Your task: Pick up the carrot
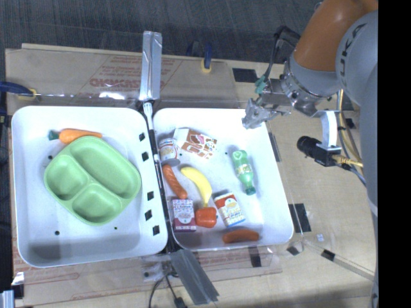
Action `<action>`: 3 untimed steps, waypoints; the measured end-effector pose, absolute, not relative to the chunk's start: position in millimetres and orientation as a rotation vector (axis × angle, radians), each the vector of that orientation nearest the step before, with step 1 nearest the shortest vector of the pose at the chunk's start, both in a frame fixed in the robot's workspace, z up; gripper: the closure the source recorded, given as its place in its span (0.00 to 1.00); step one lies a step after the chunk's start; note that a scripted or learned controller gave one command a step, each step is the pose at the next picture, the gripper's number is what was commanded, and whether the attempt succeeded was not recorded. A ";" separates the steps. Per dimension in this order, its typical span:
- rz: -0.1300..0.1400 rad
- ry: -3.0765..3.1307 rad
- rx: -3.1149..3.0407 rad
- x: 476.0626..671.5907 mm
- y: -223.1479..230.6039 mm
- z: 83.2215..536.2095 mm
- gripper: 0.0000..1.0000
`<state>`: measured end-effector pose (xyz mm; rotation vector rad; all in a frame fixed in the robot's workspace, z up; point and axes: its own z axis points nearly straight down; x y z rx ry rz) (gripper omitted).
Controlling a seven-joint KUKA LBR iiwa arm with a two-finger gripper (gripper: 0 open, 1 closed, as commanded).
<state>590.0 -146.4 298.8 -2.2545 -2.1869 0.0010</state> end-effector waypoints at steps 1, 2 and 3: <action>0.002 -2.586 -1.786 604.1 -184.7 344.9 1.00; 0.004 -2.593 -1.774 605.2 -182.4 354.6 1.00; 0.007 -2.601 -1.764 606.2 -180.7 364.6 1.00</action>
